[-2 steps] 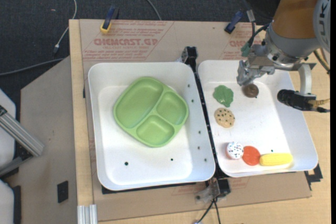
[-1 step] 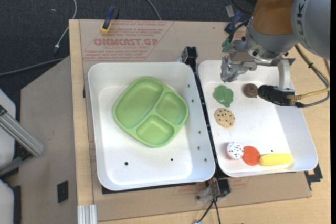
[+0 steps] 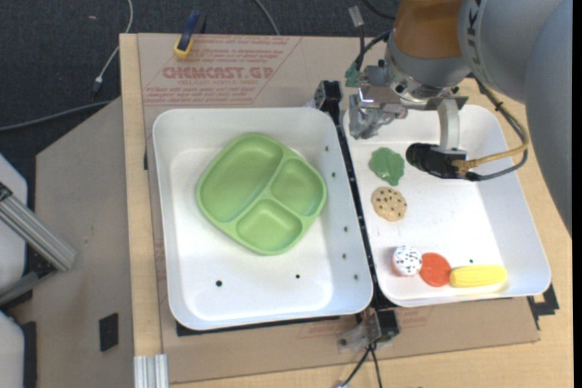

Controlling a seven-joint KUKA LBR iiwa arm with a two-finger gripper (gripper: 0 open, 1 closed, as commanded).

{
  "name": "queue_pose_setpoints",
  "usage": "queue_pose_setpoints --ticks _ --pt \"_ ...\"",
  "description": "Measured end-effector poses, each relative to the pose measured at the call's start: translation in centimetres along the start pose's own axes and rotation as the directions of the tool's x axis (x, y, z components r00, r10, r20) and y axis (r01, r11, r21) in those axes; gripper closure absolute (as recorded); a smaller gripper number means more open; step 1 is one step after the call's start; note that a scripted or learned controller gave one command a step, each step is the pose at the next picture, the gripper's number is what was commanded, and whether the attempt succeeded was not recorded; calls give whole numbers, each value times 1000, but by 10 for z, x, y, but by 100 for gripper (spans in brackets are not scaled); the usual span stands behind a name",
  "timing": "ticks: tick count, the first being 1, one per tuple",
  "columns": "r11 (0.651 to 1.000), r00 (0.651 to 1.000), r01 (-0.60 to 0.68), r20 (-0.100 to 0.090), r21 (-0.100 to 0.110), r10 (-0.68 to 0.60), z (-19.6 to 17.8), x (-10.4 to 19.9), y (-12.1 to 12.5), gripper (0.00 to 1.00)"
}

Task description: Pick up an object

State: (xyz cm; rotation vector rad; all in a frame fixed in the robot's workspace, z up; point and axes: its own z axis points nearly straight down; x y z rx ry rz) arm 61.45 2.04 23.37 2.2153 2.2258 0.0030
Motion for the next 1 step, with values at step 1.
queue_pose_setpoints --ticks 1 --pt "1000 1000 0 -1 1 0 13 48 7 100"
